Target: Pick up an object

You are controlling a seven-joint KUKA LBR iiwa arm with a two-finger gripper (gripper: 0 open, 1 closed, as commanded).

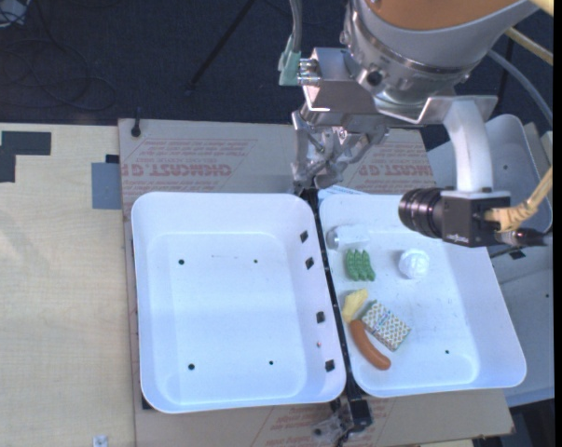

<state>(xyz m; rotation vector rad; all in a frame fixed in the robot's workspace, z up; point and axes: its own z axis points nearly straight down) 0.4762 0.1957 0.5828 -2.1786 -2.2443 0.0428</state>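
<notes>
In the right bin (pixel 504 361), along its left side, I see the small things I could pick: a green ridged piece (pixel 359 264) near the middle of that side, a yellow bit (pixel 354 302) just below it, and an orange sausage-shaped piece (pixel 370 345) lying aslant toward the bin's near edge. A small box with a dotted pattern (pixel 387 324) sits tilted just beside the sausage, touching or nearly touching it. A white round cap (pixel 413 264) lies apart from these, nearer the bin's centre, and a pale greyish lump (pixel 337 238) rests by the left wall, above the green piece.

The left bin (pixel 159 250) sits alongside, the two walls meeting at a row of black clips. Both bins rest on a cardboard sheet (pixel 206 161) on the counter (pixel 47 287).

My gripper (pixel 320 173) hangs over the far end of the seam between the bins, at the far left corner of the right bin. I cannot tell whether it is released or clenched; nothing is visibly held there.
</notes>
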